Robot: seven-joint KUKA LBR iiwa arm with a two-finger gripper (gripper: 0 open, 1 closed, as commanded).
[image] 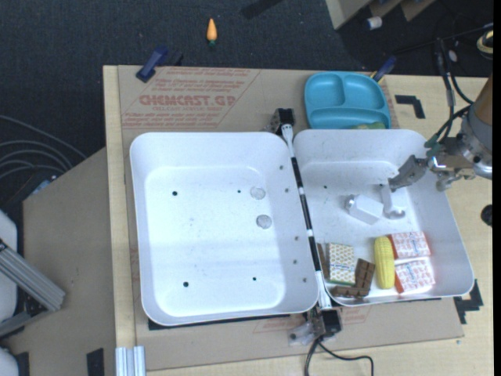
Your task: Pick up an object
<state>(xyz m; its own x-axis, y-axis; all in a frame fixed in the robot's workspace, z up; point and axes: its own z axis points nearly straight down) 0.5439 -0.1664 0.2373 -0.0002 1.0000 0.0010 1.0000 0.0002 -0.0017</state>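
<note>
My gripper (427, 177) hangs over the right bin's (438, 143) far right part, reaching in from the right edge. Its two grey fingers (405, 172) are spread apart, open, with nothing between them. Just left of and below it, a white and grey object (364, 208) lies in the middle of that bin. Along the bin's near edge sit a speckled cracker pack (340, 262), a brown bar (362, 277), a yellow corn-like piece (383, 262) and two red and white packets (412, 259).
The left bin (156, 159) holds two small grey discs (261, 207). A blue divided tray (347, 100) sits behind the right bin. A black hinge strip (301, 202) runs between the bins. Cables hang at the far right.
</note>
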